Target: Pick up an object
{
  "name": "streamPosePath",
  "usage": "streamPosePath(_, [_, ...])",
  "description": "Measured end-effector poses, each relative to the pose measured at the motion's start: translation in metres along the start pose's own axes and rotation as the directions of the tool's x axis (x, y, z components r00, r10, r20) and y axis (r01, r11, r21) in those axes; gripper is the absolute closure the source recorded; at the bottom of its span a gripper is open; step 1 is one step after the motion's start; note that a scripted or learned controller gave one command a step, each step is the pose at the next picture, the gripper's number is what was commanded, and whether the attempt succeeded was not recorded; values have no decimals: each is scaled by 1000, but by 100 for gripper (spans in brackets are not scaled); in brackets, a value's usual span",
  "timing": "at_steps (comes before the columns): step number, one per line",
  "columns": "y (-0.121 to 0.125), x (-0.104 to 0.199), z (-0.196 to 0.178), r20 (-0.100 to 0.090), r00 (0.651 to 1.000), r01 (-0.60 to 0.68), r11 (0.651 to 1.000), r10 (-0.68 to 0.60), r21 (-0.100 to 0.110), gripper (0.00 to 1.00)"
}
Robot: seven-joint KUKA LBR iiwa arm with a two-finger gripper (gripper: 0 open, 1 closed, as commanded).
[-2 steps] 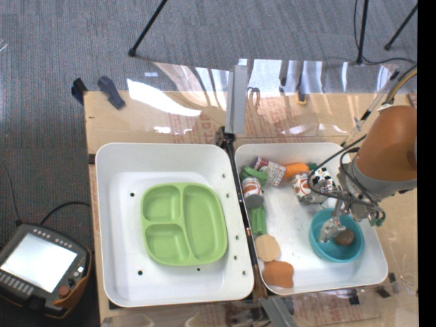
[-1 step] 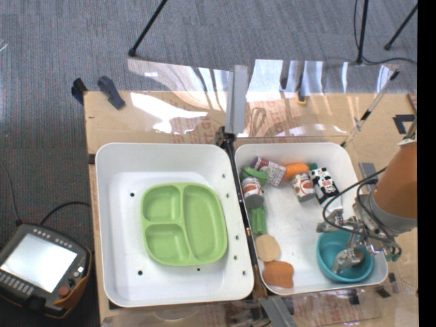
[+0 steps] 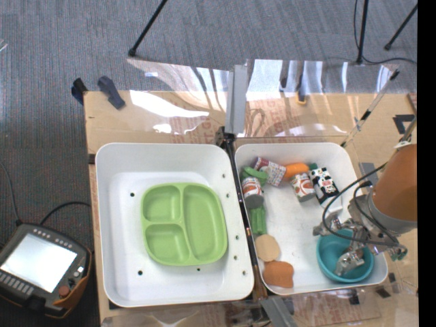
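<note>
Camera view, front of the bench first. Handheld control pendant [image 3: 42,268], dark casing, pale screen, on the floor at lower left.

Left bin [image 3: 112,182]: shallow, white, smooth plastic with rounded corners. Holds one green divided plate [image 3: 184,223], three compartments, matte.

Right bin [image 3: 340,157]: same make. Along its near edge, a round orange-brown piece [image 3: 278,273] and, just behind it, a tan oval piece [image 3: 268,248]. By the left wall, a green stalk-shaped piece [image 3: 259,219] and a small can [image 3: 252,189]. At the far end, an orange carrot-like piece [image 3: 296,169], a small printed carton [image 3: 303,187] and a black-and-white carton [image 3: 325,183]. Near right corner: a teal bowl [image 3: 327,266], glossy, round.

Gripper [image 3: 352,260], metallic, sits down inside the teal bowl; whether it is parted or closed I cannot tell. Arm's orange band [image 3: 402,189] above it, cables looped alongside.
</note>
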State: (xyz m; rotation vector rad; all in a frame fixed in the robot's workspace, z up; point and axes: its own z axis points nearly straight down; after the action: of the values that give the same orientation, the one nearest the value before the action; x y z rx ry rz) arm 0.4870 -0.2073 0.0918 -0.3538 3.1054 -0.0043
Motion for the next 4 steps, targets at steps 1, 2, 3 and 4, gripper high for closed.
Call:
streamPosePath(1, [-1, -6, 0, -6, 986, 165, 986, -165, -4, 0])
streamPosePath(2, [73, -50, 5, -10, 937, 350, 937, -350, -12, 0])
streamPosePath(3, [36, -19, 5, -13, 969, 246, 969, -246, -10, 0])
streamPosePath(4, [4, -6, 2, 6, 930, 368, 930, -368, -8, 0])
